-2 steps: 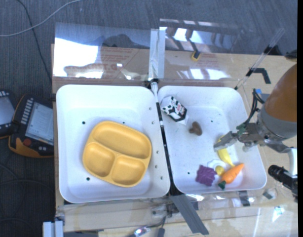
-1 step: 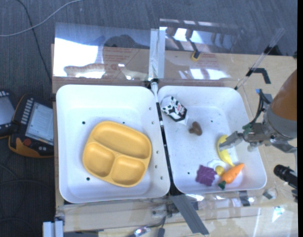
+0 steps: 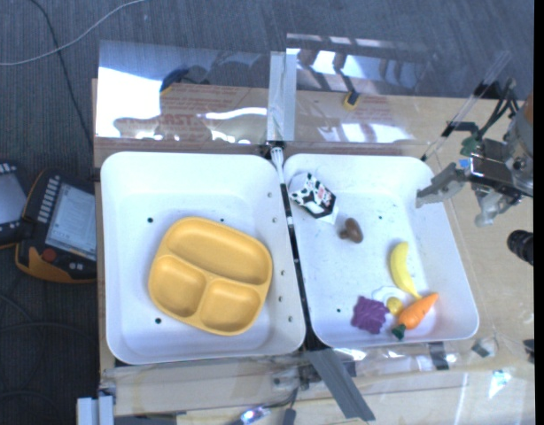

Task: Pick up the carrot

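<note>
The carrot (image 3: pixel 417 311), orange with a green tip, lies in the front right corner of the right bin (image 3: pixel 449 237), touching a small yellow piece beside it. My gripper (image 3: pixel 460 199) hovers over the right bin's far right rim, well behind the carrot. Its two grey fingers are spread apart with nothing between them.
A banana (image 3: pixel 400 267) lies just behind the carrot and a purple grape bunch (image 3: pixel 369 313) sits to its left. A brown lump (image 3: pixel 350 230) and a black-and-white toy (image 3: pixel 312 195) lie farther back. The left bin (image 3: pixel 130 193) holds a yellow divided tray (image 3: pixel 210 274).
</note>
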`<state>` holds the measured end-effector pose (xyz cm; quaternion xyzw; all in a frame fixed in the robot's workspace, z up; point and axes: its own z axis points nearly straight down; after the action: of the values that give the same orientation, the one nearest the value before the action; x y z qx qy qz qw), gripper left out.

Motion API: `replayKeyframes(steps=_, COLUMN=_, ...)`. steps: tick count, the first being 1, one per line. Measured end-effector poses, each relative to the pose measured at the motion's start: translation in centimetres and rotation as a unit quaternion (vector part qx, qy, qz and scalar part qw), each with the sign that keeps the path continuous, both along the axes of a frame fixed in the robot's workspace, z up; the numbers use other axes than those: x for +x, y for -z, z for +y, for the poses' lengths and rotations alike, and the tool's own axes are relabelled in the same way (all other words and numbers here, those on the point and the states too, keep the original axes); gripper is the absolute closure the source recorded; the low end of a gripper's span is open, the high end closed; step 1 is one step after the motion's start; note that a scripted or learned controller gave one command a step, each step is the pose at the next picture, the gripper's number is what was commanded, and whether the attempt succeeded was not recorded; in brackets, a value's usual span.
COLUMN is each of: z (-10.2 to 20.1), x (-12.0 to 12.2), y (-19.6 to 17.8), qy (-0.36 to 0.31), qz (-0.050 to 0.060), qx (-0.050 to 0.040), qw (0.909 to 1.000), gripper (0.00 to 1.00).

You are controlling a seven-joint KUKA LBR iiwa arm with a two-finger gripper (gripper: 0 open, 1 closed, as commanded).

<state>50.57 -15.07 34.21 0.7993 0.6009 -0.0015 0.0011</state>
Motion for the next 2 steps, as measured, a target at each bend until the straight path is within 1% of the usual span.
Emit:
replayKeyframes(steps=1, z=-3.2, x=-1.6, y=10.6, qy=0.047, qz=0.001, qx=0.0013, qw=0.9989, gripper=0.00)
replayKeyframes(steps=2, z=-4.0, x=-2.1, y=9.0, qy=0.073, qz=0.000, qx=0.0013, qw=0.9973, gripper=0.00)
